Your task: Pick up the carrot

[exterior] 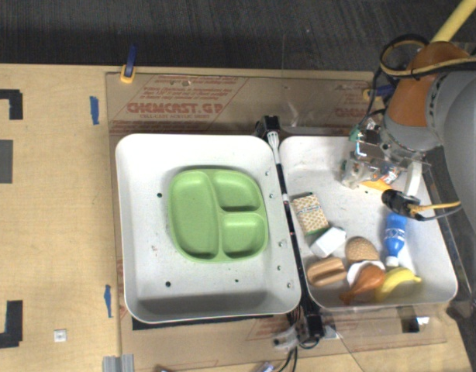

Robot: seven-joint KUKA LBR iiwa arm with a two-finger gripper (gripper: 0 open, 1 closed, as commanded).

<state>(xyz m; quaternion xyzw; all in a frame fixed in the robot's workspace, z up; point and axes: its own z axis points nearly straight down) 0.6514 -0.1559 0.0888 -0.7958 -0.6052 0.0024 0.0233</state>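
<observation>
An orange, carrot-like piece (367, 279) lies near the front of the right bin (323, 161), between a brown bun (325, 270) and a yellow banana (399, 282). My gripper (356, 170) hangs low over the far right part of that bin, well behind the orange piece and apart from it. A small orange-yellow sliver (375, 183) shows just beside the gripper; I cannot tell what it is or whether it is held.
The right bin also holds a patterned box (309, 211), a white block (329, 241), a tan roll (360, 248) and a blue bottle (394, 236). The left bin (145, 208) holds a green divided plate (219, 211).
</observation>
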